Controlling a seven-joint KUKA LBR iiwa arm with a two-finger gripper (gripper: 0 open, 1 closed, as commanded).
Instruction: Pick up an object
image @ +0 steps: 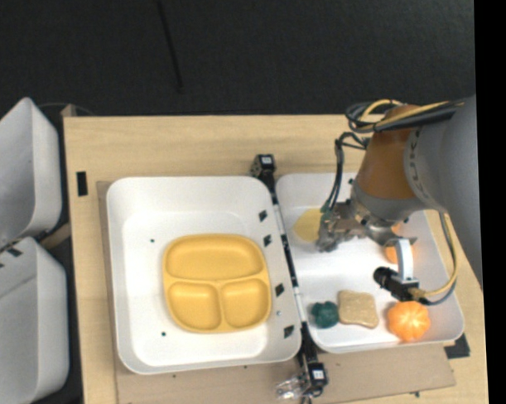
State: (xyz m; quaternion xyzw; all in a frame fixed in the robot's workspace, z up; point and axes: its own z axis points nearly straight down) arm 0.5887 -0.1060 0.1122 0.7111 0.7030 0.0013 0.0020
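Because my gripper (327, 236) hangs low in the right bin (357, 338) beside the pale yellow object (306, 226), I judge that my target; grasp state indeterminate.

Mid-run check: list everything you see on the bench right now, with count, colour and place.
Shallow white plastic bins: 2, white, side by side on the bench; left bin, right bin.
Yellow three-compartment plastic tray: 1, yellow, middle of the left bin.
Pale yellow round object: 1, pale yellow, right bin's upper left, beside the jaws.
Dark green round object: 1, green, right bin's near left corner.
Tan bread-slice toy: 1, tan, right of the green one.
Orange round fruit toy: 1, orange, right bin's near right corner.
Grey arm with orange band: 1, over the right bin; jaws low near the pale yellow object.
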